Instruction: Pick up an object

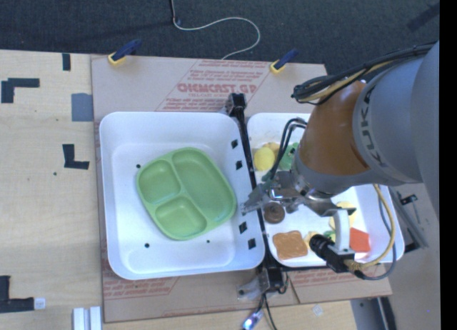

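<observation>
I see several small things lying in the right bin [385, 211], in the lower right of the frame: a tan toast-like piece [289, 245] near the bin's bottom edge, a round brown item [273, 213] just above it, a yellow lemon-shaped piece [265, 156] towards the bin's upper left with something green [287, 156] beside it, and an orange-red block [359, 240] further right. The jaws [265, 200] sit low over the left side of this bin, right above the brown item and close to the divider between the bins; from my view I cannot tell whether they are apart or together, and I see nothing clearly caught between them. The grey arm [400, 121] with its orange band [332, 136] comes in from the right of the frame and covers much of the bin's middle. To the left, the left bin [121, 178] holds a light green divided tray [186, 193] lying flat, turned at a slant. Both bins rest on a brown cardboard sheet [207, 89] on the counter [43, 178], held by two yellow and blue clamps [125, 51] at its top edge. A thin white cable [214, 25] loops across the dark floor at the top of the frame.
</observation>
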Action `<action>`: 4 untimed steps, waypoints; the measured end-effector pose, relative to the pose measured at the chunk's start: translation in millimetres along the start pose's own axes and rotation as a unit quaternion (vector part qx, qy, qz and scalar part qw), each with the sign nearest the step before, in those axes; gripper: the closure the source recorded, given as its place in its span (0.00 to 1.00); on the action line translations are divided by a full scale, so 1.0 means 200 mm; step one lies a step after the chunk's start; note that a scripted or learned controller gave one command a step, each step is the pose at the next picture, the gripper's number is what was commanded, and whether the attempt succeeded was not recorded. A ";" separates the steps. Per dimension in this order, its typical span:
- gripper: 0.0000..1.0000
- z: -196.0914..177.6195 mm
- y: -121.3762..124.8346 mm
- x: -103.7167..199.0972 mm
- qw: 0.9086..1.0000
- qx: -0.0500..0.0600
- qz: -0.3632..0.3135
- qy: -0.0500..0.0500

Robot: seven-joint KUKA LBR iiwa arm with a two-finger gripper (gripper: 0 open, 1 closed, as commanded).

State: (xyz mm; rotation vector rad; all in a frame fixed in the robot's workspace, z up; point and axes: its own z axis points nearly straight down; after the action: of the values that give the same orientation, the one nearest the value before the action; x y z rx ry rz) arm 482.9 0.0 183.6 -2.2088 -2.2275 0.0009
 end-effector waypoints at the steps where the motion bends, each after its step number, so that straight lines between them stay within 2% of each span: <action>1: 1.00 -0.05 0.00 -0.02 1.000 0.001 0.003 -0.001; 4: 1.00 -0.18 -0.01 -0.02 1.000 0.006 0.002 0.000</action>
State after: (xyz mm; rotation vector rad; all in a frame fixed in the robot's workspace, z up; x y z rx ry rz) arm 481.0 -3.5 220.3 -2.2087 -2.2172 0.0142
